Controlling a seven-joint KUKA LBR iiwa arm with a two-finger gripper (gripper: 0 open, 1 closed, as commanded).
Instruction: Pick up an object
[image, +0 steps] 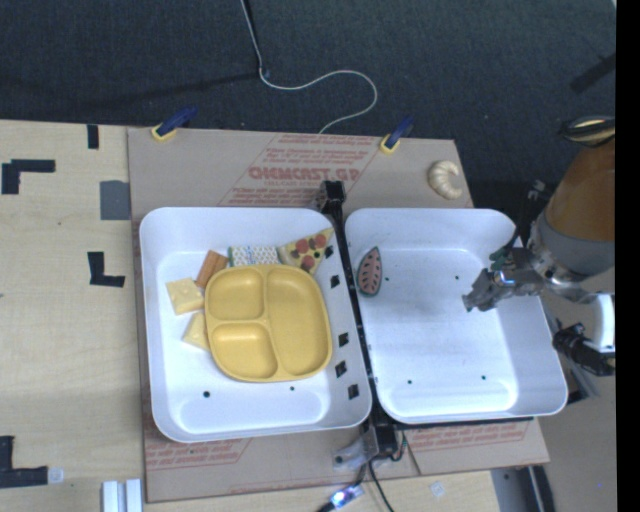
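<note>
- Cables and a clamp fitting (370, 450) at the near edge of the counter, low between the two bins; they sit just under the meeting rims, probably to pin the bins in place.
- Left bin (165, 300): crowded. Yellow divided tray (268, 322) lies flat across its middle, over or against flat pieces — a pale square (184, 296), a brown strip (210, 267), patterned cards (300, 250) along the far wall. Little bare floor; a strip remains near the front rim.
- Right bin (450, 400): nearly bare floor. One small oval object (369, 271), striped dark and reddish, lies near the far-left corner, just beside the wall shared with the left bin. Wall hampers approach from that side; open room toward the right and front.
- Gripper (480, 294): hangs over the right part of the right bin, well apart from the oval object, nothing seen between its fingers. Whether they are apart or together, I cannot tell.
- Arm (585, 210): grey with orange band, leaning in over the right rim.
- Pale lump (447, 178) on the cardboard sheet (300, 170) beyond the right bin, outside both bins.
</note>
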